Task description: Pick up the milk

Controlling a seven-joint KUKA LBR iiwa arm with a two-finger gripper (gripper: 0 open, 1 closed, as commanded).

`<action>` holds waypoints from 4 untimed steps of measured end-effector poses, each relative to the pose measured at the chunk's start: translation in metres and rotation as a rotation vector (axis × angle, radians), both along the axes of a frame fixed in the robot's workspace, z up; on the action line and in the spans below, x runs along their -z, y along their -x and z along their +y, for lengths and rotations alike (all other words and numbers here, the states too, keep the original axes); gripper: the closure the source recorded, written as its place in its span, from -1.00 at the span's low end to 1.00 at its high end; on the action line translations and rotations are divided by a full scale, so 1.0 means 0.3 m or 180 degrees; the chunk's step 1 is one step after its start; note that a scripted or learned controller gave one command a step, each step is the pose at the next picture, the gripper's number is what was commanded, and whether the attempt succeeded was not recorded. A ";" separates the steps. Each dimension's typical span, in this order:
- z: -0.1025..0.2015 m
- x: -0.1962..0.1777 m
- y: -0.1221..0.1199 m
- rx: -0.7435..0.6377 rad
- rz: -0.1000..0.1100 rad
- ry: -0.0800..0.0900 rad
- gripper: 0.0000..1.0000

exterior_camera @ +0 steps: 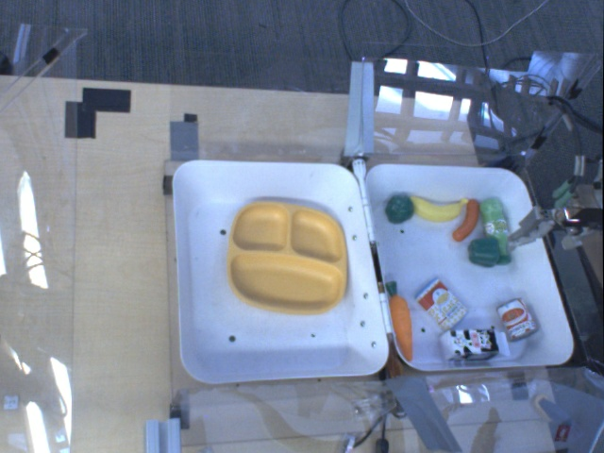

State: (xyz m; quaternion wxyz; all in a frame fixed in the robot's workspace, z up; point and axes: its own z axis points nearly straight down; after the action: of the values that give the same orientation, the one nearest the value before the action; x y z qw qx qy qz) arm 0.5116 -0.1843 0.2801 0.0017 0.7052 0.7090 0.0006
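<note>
Your milk (475,343) lies on its side at the front edge of the right bin (552,295), a cow-patterned carton, between the carrot (401,327) at the bin's left wall and the small red-and-white carton (516,318), with another red-and-white carton (441,304) just behind it. The gripper (525,231) sits at the bin's right rim, well apart from the milk, near the green items (491,237), and you cannot tell its state from here. The left bin (193,281) holds a yellow tray (287,256); banana (439,209), sausage (466,221) and broccoli (399,208) line the right bin's back.
</note>
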 end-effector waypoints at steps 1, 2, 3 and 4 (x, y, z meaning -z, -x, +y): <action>0.180 0.487 -0.007 0.0806 0.0007 -0.0008 -1.00; 0.180 0.486 -0.008 0.0807 0.0005 -0.0008 -1.00; 0.258 0.618 0.050 0.0401 -0.0094 0.0008 -1.00; -0.028 0.616 0.053 0.0250 -0.0081 0.0017 -1.00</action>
State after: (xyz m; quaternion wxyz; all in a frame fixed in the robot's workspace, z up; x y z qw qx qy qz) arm 0.4956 -0.1927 0.0953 0.0126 0.7324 0.6807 0.0077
